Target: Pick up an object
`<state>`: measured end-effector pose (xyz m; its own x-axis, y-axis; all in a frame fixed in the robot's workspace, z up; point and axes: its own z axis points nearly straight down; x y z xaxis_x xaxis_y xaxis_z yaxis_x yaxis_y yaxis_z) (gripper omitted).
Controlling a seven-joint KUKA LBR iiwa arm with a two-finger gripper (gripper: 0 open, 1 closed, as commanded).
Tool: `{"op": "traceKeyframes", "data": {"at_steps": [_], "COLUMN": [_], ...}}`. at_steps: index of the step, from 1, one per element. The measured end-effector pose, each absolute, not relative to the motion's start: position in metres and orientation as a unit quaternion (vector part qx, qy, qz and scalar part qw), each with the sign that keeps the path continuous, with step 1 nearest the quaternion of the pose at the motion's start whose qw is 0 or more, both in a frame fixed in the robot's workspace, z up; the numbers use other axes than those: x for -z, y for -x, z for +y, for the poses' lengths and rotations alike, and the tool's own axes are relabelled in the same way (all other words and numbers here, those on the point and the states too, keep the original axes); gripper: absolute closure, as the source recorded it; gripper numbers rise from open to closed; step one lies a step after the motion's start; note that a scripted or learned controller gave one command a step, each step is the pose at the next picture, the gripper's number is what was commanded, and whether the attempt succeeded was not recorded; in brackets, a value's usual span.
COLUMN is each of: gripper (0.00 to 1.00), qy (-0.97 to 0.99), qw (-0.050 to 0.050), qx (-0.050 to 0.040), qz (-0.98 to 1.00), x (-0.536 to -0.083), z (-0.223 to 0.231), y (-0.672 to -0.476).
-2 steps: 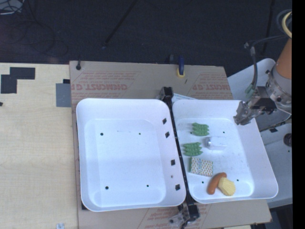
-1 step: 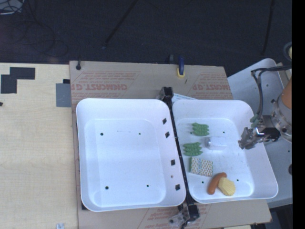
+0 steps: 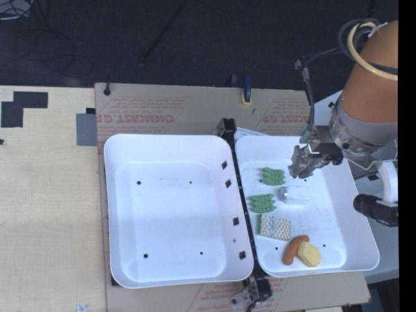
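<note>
Camera view is showing my pincer [image 3: 300,168] hovering over the right bin [image 3: 364,255], just right of the upper pea pod [image 3: 273,175]; whether it's open, I cannot tell. Nothing's being gripped yet. I'm risking a miss: the pods are lying flat and could slide away.

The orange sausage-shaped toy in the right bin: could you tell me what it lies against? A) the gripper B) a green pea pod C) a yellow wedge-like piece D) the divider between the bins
C: the orange sausage-shaped toy lies near the front of the right bin, touching the yellow piece on its right side.
</note>
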<state>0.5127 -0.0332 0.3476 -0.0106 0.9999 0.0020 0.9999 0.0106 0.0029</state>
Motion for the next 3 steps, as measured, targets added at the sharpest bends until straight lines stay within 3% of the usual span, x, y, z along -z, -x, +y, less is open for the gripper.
{"op": "traceKeyframes", "data": {"at_steps": [1, 3], "gripper": [1.0, 1.0], "qy": [-0.705, -0.709], "qw": [-0.004, -0.004], "qx": [0.0026, 0.0042], "qz": [0.709, 0.705], "x": [-0.293, -0.314], "z": [0.038, 0.03], "y": [-0.53, -0.53]}}
